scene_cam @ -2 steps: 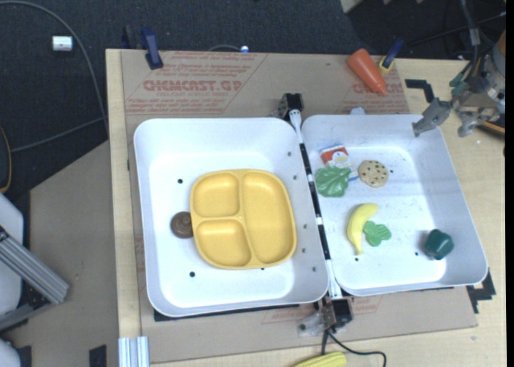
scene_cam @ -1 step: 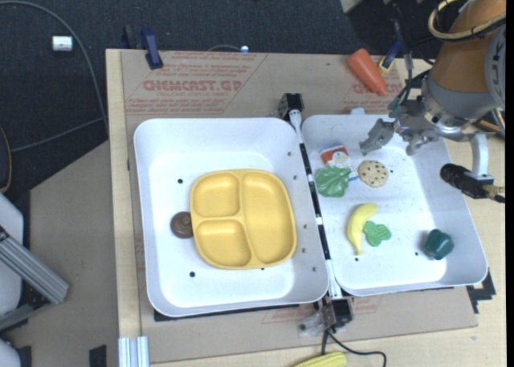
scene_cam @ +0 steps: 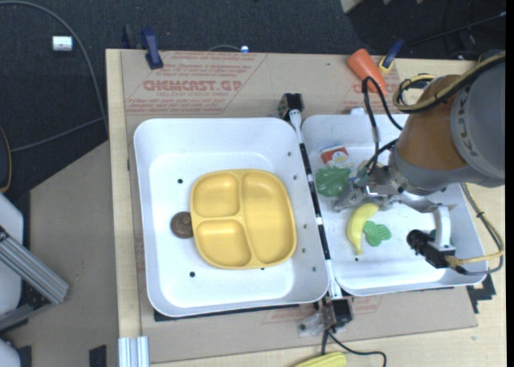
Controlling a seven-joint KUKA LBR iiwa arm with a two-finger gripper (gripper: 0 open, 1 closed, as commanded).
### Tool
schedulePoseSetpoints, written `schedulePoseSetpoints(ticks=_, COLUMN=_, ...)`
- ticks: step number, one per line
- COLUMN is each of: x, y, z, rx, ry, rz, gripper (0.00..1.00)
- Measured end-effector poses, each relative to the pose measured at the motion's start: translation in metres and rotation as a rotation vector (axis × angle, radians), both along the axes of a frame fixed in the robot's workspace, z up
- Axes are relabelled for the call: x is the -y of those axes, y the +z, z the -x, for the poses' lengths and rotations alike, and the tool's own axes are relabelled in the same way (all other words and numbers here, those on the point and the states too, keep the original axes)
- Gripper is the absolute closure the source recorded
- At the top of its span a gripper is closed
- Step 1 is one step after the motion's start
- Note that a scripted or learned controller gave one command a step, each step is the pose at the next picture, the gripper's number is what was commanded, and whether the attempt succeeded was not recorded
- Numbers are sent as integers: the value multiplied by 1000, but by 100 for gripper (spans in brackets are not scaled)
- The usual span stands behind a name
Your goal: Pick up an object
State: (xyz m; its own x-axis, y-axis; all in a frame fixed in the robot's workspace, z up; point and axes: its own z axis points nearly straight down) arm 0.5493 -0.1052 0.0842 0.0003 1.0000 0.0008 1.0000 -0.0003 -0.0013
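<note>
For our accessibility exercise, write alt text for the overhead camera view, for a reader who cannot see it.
A grey and orange robot arm reaches from the right into the right-hand white bin, its pincer above a banana and green toys. The left bin holds a yellow divided plate.

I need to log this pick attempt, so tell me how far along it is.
Done: the arm has reached into the right bin, with the gripper low among the objects. In hand: nothing visibly. The banana and the green pieces and lie on the bin floor beside it. Left: gripping one object and lifting it. The yellow tray sits in the left bin.
</note>
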Motion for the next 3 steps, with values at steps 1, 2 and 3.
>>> schedulePoseSetpoints(ticks=1, x=-5, y=0, z=24, rx=-1, ry=0, rz=0, gripper=0)
schedulePoseSetpoints(ticks=2, x=-5, y=10, z=24, rx=1, ry=-1, rz=0, gripper=100)
schedulePoseSetpoints(ticks=3, x=-72, y=101, z=-42, rx=3, ry=2, rz=0, gripper=100)
